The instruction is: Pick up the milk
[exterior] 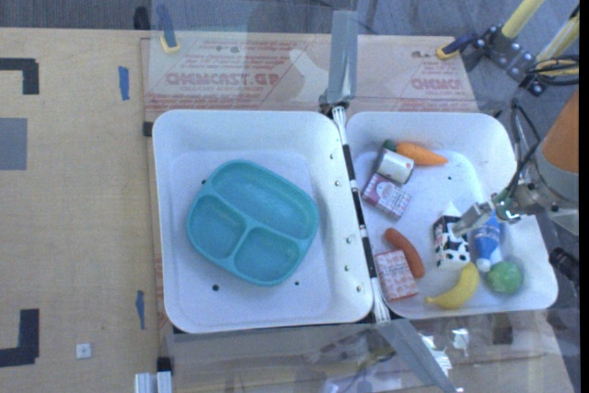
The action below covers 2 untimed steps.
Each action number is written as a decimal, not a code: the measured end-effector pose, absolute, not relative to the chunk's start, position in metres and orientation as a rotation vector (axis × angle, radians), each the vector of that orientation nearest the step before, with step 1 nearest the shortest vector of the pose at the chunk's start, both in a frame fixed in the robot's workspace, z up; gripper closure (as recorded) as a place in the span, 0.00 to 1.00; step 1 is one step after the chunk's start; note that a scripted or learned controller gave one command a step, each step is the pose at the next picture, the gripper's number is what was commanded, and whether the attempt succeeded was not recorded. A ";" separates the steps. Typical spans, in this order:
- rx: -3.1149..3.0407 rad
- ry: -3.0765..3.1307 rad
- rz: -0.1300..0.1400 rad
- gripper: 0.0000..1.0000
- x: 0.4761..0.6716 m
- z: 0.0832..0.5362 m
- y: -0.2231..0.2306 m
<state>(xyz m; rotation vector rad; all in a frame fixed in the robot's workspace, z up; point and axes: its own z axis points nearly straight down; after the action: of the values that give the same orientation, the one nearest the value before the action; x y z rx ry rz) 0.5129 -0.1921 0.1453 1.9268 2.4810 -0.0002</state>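
Camera view: two shallow white bins side by side on a wooden surface (74, 225), seen from above at a slant.
Left bin (175, 138): holds a teal divided plate (251, 221) with three compartments, lying near the bin's middle.
Right bin (488, 129): holds a carrot (421, 153) near the far edge, a small can (395, 167) just beside it, a pink packet (386, 196) below the can, a sausage (404, 251) toward the near left, and a red packet (395, 274) touching the sausage by the near-left corner.
Near-right corner of the right bin: a banana (456, 288) along the near edge, a green ball (503, 276) just beside it, and a blue-and-white bottle (486, 244) above the ball.
Milk (450, 241): a small cow-patterned carton in the right half of the right bin, between the sausage and the bottle, just above the banana.
Milk's axis: long axis runs roughly from the near edge toward the far edge; which end is the top cannot be told.
Hand (479, 214): reaching in from the right edge, low over the carton's far end and the bottle; whether it is released or clenched cannot be told.
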 end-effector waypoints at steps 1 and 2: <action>1.832 2.552 -0.001 0.00 0.505 0.231 -0.224; 1.538 2.742 0.001 0.00 0.480 0.158 -0.214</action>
<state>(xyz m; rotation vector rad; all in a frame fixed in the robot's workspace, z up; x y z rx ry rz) 0.4801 -0.2138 0.1578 1.5375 2.7420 0.0008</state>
